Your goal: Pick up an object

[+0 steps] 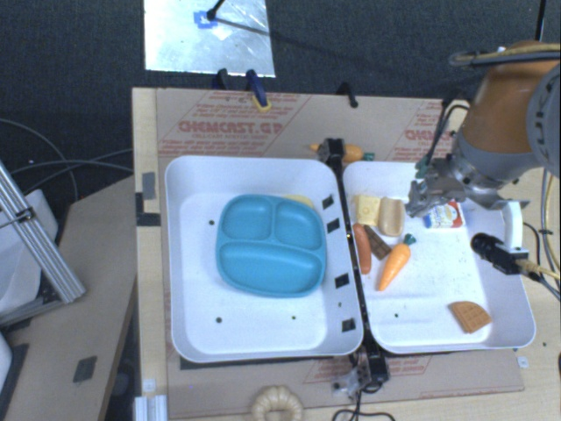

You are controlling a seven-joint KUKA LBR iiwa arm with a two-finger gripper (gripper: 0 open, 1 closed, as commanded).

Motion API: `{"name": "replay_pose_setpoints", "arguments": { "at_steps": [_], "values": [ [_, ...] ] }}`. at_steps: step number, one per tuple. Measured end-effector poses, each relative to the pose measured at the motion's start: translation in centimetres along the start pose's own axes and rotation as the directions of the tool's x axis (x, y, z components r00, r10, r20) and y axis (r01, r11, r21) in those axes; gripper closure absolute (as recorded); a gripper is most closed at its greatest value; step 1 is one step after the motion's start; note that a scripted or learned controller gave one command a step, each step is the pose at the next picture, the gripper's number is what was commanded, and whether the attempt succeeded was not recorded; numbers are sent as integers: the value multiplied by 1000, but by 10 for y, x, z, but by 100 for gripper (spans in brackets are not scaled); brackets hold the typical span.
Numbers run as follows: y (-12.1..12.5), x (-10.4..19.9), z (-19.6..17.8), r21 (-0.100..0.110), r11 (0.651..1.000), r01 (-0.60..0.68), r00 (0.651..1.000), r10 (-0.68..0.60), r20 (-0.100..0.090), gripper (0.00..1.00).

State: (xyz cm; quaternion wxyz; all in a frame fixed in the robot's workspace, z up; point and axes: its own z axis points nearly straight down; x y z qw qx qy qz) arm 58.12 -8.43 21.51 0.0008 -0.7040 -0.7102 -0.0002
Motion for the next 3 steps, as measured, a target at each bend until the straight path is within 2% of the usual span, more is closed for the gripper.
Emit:
{"name": "replay_pose_setpoints", "arguments": {
  "at_steps": [2,3],
  "values": [
    [-39,90,-1,0,1000,-1,1000,1,0,100],
    [-46,141,5,-1,1000,-1,1000,1,0,100]
  ]
}}
